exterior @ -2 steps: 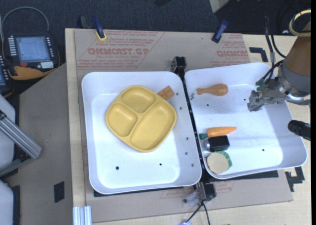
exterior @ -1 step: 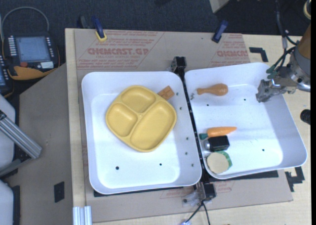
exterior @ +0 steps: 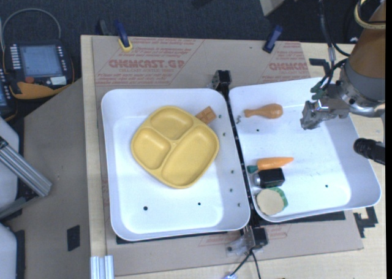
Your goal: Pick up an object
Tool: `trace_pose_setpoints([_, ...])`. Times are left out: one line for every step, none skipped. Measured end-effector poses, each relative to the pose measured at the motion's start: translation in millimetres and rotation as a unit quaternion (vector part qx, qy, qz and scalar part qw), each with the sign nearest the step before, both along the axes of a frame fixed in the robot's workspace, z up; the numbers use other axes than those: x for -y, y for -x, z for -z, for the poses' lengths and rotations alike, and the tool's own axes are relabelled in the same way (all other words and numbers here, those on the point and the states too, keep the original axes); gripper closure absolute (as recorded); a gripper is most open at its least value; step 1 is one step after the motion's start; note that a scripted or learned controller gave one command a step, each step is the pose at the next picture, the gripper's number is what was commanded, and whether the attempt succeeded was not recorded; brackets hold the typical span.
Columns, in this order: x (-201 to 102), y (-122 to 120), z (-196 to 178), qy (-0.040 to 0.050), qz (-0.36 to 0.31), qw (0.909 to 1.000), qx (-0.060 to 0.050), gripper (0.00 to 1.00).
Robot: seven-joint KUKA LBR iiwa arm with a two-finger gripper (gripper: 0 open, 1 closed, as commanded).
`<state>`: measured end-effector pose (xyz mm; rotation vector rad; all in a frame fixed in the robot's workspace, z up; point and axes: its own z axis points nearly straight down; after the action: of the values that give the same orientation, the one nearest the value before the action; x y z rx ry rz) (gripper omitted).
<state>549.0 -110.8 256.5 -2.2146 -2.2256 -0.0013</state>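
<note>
Four small objects lie in the right bin (exterior: 343,167), and we take these as the things to pick from. A tan drumstick-shaped toy (exterior: 264,111) rests near the bin's far left corner. Toward the near left corner we see an orange carrot (exterior: 275,162), just behind a small black block (exterior: 270,178), with a round cream and green piece (exterior: 271,201) touching the near rim.

We find the claw (exterior: 313,115) over the far right part of this bin, well apart from the drumstick and from the cluster of three. Nothing is seen between its fingers, and we cannot tell if they are spread or closed. The grey arm (exterior: 367,63) with its orange band comes in from the right.

In the left bin (exterior: 122,198) sits a yellow divided plate (exterior: 175,146), with a small brown block (exterior: 206,114) touching its far edge. Both bins rest on a brown board on the counter (exterior: 177,57).
</note>
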Motion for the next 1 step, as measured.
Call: trace_pose_setpoints([-51.5,1.9,12.6,-0.0003,0.0,1.0,-0.001,1.0])
